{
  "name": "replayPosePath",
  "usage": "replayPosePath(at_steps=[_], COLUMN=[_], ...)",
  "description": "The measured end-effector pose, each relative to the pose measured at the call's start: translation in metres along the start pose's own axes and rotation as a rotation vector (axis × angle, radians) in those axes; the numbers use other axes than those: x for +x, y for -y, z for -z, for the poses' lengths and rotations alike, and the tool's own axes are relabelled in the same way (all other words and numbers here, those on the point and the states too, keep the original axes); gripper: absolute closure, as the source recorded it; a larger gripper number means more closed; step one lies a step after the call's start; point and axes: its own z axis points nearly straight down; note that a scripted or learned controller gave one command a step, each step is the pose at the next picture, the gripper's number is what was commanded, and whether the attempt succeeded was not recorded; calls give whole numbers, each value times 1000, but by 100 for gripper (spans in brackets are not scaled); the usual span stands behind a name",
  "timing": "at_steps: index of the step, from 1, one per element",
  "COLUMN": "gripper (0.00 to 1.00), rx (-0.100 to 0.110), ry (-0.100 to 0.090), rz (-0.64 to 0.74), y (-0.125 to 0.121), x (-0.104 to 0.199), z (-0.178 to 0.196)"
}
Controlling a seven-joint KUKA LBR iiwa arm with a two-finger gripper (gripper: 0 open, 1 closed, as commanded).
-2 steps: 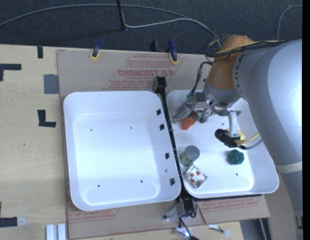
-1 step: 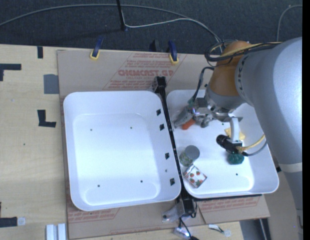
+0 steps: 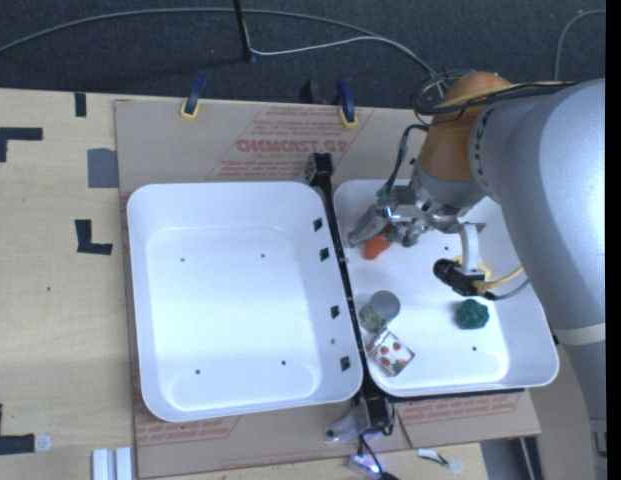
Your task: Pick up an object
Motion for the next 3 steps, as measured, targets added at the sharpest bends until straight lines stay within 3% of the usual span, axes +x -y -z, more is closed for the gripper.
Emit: replayPosePath(at_steps=[1, 2, 3], gripper=[0, 0, 0], rx=[-1, 0, -1], ry=[1, 0, 1], rz=[-1, 0, -1], y=[12, -4, 10], x=[4, 3, 4], z=[1, 0, 1])
